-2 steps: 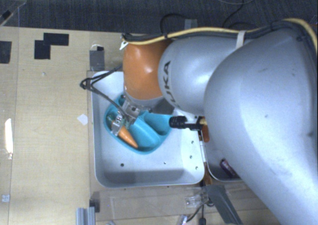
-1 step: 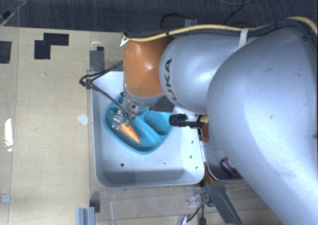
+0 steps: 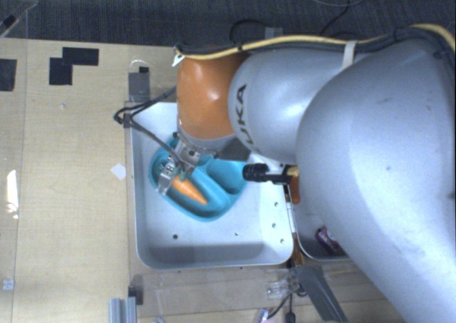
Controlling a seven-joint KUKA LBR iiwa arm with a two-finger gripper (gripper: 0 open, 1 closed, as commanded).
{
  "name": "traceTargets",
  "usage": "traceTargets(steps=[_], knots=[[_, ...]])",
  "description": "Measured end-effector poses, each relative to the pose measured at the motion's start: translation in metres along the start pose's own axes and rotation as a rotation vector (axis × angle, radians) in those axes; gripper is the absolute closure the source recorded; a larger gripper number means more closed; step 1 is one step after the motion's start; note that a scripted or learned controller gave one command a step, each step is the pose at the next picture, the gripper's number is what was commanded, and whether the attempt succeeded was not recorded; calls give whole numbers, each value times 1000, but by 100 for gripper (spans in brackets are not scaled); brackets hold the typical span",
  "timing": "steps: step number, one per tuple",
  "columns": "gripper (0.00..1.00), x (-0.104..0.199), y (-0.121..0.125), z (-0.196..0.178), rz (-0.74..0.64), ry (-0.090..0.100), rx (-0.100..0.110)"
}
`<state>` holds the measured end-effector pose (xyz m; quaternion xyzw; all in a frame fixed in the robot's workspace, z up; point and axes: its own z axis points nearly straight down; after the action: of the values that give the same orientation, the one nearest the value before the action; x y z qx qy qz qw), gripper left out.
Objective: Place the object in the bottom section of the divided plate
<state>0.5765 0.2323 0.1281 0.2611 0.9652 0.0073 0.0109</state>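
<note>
pale wooden bench [image 3: 64,193], two white bins [image 3: 206,250] side by side, black markers [image 3: 71,65]

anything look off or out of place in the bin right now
Nothing looks spilled or damaged. The blue divided plate lies in the white bin, turned at an angle to its walls. An orange carrot-like object lies in the plate by the gripper.

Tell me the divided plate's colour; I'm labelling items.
Blue, seen in the camera view: the divided plate.

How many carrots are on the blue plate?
1. The orange carrot lies in the blue plate, right below the gripper, in the left white bin. The arm covers part of the plate, so more could be hidden.
</note>
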Motion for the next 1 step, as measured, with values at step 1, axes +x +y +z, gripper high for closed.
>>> traceTargets(steps=[1], knots=[[0, -65, 42, -111, -10, 10, 11]])
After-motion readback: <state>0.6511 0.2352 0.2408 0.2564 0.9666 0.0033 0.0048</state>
